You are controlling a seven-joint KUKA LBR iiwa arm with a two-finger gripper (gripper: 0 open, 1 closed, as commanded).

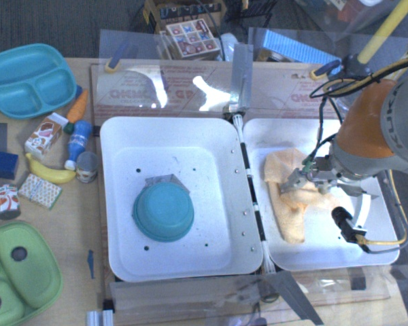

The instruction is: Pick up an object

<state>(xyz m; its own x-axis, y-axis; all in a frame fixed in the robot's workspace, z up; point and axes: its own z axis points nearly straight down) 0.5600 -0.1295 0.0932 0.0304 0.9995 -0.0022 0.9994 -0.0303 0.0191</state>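
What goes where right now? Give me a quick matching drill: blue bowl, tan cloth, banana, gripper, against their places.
Things:
1. blue bowl
2. tan cloth
3. banana
4. gripper

Places:
A. on the bench, left of both bins
B. right bin
C. over the cloth in the right bin
D. left bin, upside down

Pairs: 1-D, 2-B, 3-A, 4-C

The arm (394, 124) is seen as a thick, rounded body, grey at its upper part and banded in orange above the wrist. Black cables are looped along its outside and run toward the wrist. The gripper (300, 179) is built of grey and dark metal parts, with small green marks near its base. A black cylindrical fitting with a yellow cable is attached below it.
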